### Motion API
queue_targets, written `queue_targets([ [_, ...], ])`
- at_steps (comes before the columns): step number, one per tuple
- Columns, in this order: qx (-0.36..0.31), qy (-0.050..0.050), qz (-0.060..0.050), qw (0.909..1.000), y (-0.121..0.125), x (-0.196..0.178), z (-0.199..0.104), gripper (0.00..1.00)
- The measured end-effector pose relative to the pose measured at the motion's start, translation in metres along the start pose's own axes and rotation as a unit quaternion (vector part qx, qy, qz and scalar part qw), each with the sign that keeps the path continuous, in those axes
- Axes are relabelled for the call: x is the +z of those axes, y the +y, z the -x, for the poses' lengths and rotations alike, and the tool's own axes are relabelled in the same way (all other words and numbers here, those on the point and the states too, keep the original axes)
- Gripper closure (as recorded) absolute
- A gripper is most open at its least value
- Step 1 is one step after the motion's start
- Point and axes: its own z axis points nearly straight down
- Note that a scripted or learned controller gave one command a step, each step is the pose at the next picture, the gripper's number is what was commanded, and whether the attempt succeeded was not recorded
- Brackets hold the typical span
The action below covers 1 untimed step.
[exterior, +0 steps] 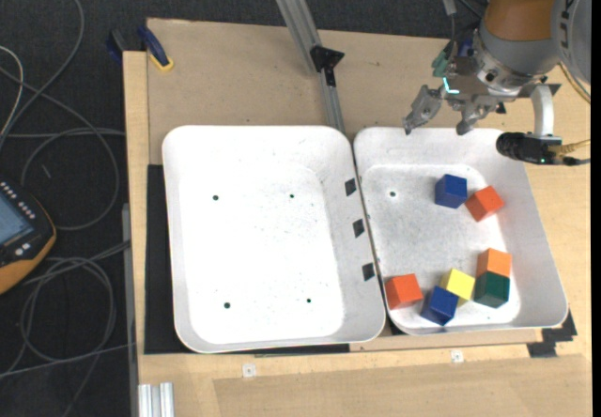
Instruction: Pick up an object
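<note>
The gripper [439, 124] is positioned above the far rim of the right bin [540, 246] with its jaws spread apart and nothing between them, while the blocks (a blue block [451, 191] nearest) are left lying inside that bin.

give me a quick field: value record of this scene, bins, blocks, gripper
left bin: white, shallow, no blocks in it
right bin: white, holds seven blocks
far pair: blue block beside orange-red block, near the far right of the bin
near cluster: orange block, blue block, yellow block, green block, orange block
gripper: fingers spread, open, above the right bin's far edge, nothing between its fingers
task status: no block picked up yet
</note>
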Motion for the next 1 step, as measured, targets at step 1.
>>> queue_targets([
  [1, 0.000, 0.000, 0.002, 1.0000, 0.0008, -0.0029, 0.0000, 0.00],
])
